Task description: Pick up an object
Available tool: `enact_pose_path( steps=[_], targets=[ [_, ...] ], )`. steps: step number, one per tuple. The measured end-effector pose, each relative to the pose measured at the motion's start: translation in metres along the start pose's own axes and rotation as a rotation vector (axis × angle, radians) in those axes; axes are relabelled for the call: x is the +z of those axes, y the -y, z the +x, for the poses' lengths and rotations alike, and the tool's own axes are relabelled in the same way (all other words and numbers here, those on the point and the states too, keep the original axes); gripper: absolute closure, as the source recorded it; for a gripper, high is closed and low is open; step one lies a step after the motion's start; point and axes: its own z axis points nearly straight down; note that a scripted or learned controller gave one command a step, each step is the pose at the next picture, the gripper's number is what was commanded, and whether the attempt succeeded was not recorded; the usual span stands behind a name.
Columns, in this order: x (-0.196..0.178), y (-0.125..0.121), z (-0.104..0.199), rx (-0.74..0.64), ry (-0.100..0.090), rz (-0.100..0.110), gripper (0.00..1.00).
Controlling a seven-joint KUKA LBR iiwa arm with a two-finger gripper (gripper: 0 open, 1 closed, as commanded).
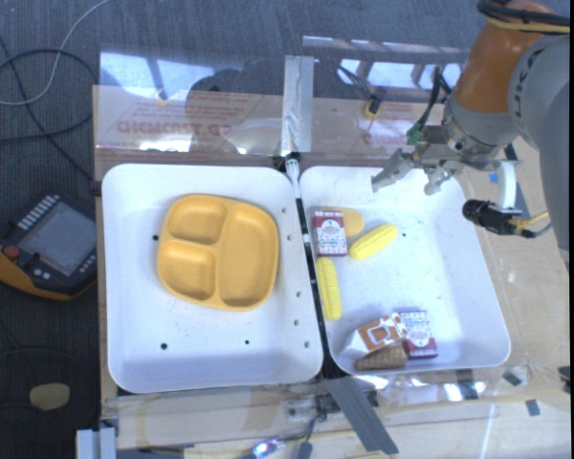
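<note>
Small snack boxes lay at the right bin's near edge, with two corn cobs and a red carton farther back beside the divider. Beyond them, the gripper hung above the far wall with fingers spread and nothing between them, apparently positioned for a descent.

1 fixed camera looks down from above the bench at a slant, far enough back to take in both bins whole. The left bin sits at the picture's centre-left, the right bin at centre-right, their inner edges meeting near mid-frame. The arm enters at the upper right corner. Dark floor shows beyond the bench's far and left edges.
</note>
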Motion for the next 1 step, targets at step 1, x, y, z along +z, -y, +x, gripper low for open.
enact_pose_path(
  steps=[1],
  targets=[
    [-0.0322,-0.0126,-0.0101,-0.031,0.001,-0.001,0.00]
  ],
)
